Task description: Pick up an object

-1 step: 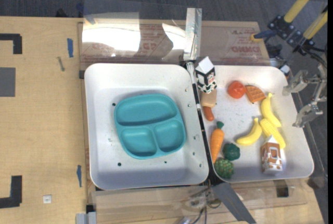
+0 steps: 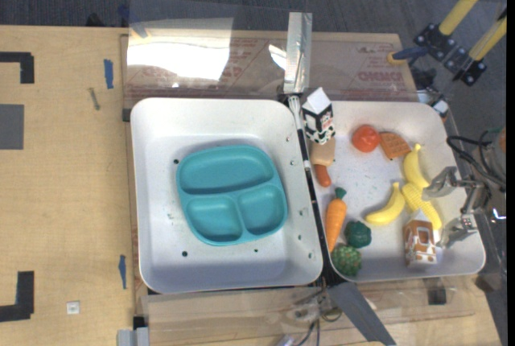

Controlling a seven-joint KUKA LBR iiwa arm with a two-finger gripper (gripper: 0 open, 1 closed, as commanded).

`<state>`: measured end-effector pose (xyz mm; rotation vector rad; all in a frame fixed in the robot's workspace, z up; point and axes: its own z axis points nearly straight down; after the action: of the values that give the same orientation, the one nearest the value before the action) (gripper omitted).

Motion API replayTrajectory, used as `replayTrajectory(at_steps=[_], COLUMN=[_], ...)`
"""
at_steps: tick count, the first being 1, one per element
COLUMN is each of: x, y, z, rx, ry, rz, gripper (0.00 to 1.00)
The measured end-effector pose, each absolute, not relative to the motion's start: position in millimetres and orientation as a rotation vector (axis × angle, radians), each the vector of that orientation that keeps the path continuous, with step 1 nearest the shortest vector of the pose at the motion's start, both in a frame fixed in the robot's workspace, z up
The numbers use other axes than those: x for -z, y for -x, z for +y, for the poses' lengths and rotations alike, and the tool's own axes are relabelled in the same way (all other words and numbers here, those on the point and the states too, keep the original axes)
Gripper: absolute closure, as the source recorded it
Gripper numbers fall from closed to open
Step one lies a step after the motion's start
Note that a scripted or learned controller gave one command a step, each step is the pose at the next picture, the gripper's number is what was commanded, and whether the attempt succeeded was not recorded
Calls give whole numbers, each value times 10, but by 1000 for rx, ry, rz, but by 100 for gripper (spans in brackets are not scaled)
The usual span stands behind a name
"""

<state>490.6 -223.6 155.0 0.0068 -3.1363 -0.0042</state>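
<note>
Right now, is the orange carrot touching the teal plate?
Apart. The camera view shows the carrot lying in the right bin, while the teal plate sits in the left bin, with the bins' rims between them.

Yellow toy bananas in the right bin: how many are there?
2. One yellow plastic banana lies near the bin's right side; the other lies just below it, toward the middle. More may be hidden.
</note>
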Motion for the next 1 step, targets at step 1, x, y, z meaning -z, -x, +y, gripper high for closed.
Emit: replayTrajectory(at_steps=[1], x=[-1124], y=[-5236], z=[-2156], rx=[-17], ry=[-117], rz=[-3159], gripper=[0])
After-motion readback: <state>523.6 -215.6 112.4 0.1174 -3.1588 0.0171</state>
